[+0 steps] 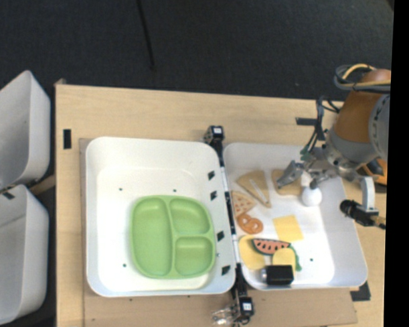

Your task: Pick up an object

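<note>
**Colours on the bench**

The 2 bins are white: the left bin (106,189) and the right bin (335,244). They sit on a pale tan wooden bench (153,111).

Inside the left bin lies a light green divided plate (172,235) with 3 sections.

Taking that plate as landmark, everything else lies to its right:
- a tan bread-like wedge (255,185)
- a pizza slice (240,203), beige with reddish dots
- an orange-brown pretzel (249,225)
- a yellow cheese square (288,228)
- a watermelon slice (272,247), red with dark seeds and a green rind
- a black block (278,275)
- a white ball (312,196)

The arm (357,121) is grey with an orange band.
</note>
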